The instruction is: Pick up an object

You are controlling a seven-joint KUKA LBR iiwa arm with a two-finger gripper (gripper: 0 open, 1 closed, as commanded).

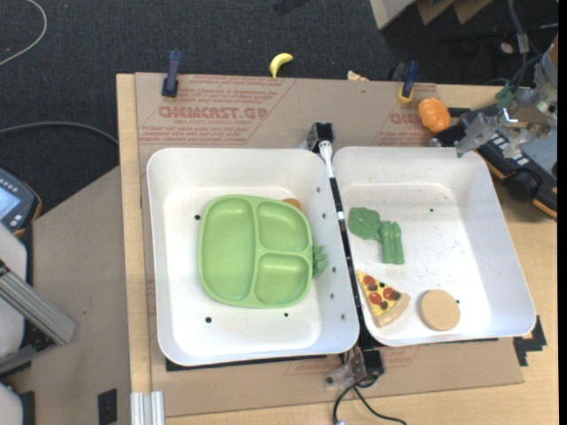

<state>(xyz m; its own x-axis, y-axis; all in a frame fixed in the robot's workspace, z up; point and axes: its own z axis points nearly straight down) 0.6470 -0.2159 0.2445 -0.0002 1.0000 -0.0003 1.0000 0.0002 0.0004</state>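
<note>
Pizza slice, round cookie and green leafy vegetable all lie loose in the right bin, none lifted. End effector sits past that bin's far right corner, well apart from them (whether spread or pressed together cannot be told). Judged not begun: approach, grasp and lift all remain.

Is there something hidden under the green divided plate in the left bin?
Partly. At the green plate's upper right rim, an orange sliver peeks out; at its right edge, a small green piece sticks out. The plate covers most of each, so neither can be identified.
</note>
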